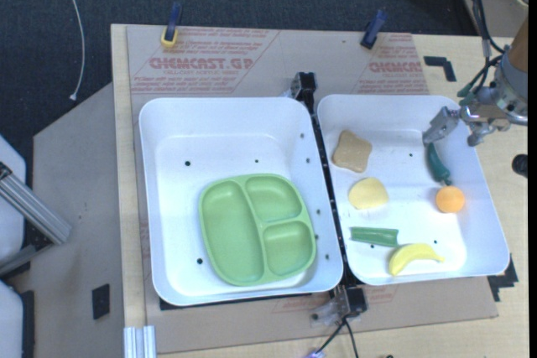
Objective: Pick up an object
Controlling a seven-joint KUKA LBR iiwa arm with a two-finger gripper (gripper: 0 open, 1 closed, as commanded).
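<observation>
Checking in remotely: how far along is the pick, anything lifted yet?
Nothing looks lifted. The toast piece, yellow round piece, orange ball, green stick, banana and teal piece lie in the right bin. The gripper sits at that bin's far right corner, above the teal piece. Grasping and lifting remain.

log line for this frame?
gripper open, above right bin far edge | holding nothing | teal tool just below | green tray in left bin
</observation>
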